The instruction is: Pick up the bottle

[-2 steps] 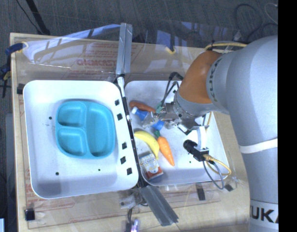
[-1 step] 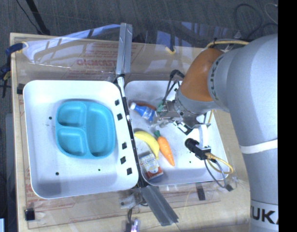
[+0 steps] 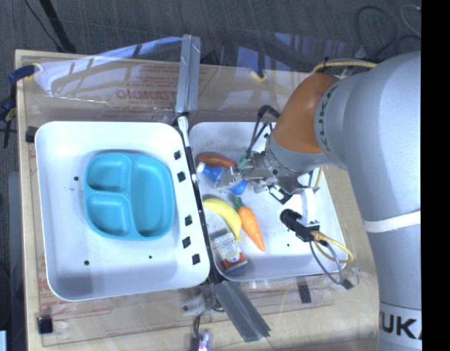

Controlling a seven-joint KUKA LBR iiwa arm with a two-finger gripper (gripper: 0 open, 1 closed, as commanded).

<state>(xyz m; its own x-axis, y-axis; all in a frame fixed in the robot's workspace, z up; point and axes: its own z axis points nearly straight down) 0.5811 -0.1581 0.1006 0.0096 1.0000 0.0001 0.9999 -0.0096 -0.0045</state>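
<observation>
The bottle (image 3: 210, 174), clear with blue and white markings, lies on its side in the right bin (image 3: 298, 258) near the bin's upper left. A blue end piece shows just below the gripper, and part of the bottle is hidden there. My gripper (image 3: 243, 175) hangs low over the bottle's right end, reaching in from the right under the orange wrist band (image 3: 301, 119). Whether it touches the bottle cannot be made out.
A reddish sausage (image 3: 214, 159) lies just above the bottle. A banana (image 3: 225, 214), a carrot (image 3: 252, 227) and a dark labelled pack (image 3: 228, 248) lie below it. The left bin (image 3: 64, 269) holds a blue divided plate (image 3: 129, 194). A cable (image 3: 327, 243) loops at the lower right.
</observation>
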